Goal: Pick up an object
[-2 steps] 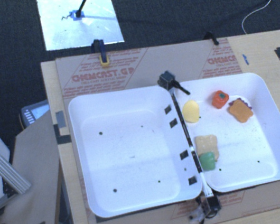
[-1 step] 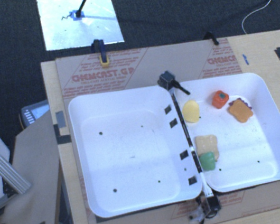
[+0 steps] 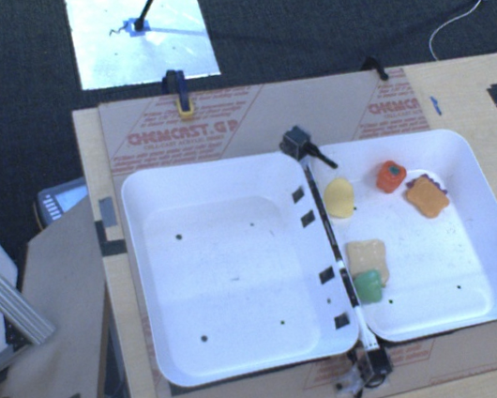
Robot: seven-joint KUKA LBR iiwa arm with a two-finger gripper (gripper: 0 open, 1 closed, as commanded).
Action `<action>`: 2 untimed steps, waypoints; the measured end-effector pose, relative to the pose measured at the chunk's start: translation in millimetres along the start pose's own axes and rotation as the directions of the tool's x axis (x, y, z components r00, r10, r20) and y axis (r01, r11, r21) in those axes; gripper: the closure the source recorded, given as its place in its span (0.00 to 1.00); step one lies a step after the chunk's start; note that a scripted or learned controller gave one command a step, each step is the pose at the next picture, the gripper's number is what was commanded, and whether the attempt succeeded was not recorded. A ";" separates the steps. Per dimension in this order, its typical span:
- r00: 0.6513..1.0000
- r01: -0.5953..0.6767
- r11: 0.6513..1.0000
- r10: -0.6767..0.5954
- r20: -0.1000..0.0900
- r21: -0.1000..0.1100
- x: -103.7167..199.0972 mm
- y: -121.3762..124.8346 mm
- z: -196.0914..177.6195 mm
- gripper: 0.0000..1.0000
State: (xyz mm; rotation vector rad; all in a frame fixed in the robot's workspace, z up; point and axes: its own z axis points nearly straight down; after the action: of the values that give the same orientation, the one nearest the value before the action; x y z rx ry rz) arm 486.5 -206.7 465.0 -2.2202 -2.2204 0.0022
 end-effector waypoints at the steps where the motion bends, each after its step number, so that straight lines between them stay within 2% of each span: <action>1: 1.000 0.010 1.000 -0.010 -0.004 0.003 70.9 10.2 89.5 1.00; 2: 1.000 0.005 1.000 -0.005 0.005 -0.023 77.0 -0.1 -78.6 1.00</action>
State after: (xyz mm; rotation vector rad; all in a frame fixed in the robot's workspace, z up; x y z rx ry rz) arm 486.6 -129.7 543.5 -2.2286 -2.2399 -0.0178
